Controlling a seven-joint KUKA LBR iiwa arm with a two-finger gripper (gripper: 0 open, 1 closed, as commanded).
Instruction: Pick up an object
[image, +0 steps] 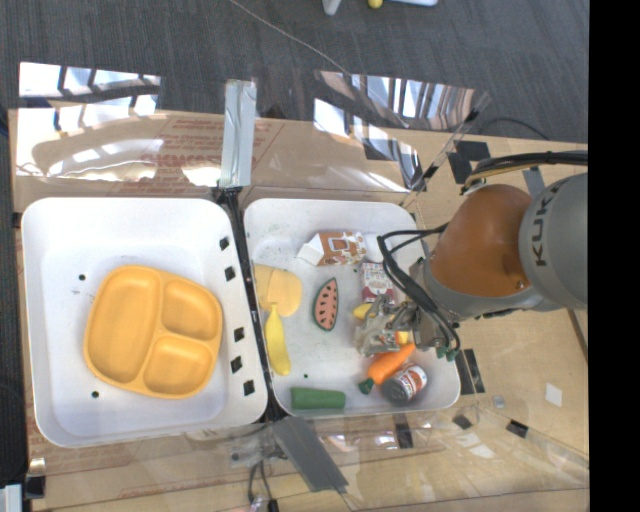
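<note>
Gripper (392, 325) low in the right bin (300, 215), finger state hard to tell, orange carrot (388, 364) lying just below it, tin can (407, 383) beside the carrot, watermelon slice (326, 304) left of the gripper

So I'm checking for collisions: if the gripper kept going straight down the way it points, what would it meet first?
Probably the orange carrot, just under the gripper in the right bin, with the small can beside it. Depth is hard to judge from this slanted view.
</note>
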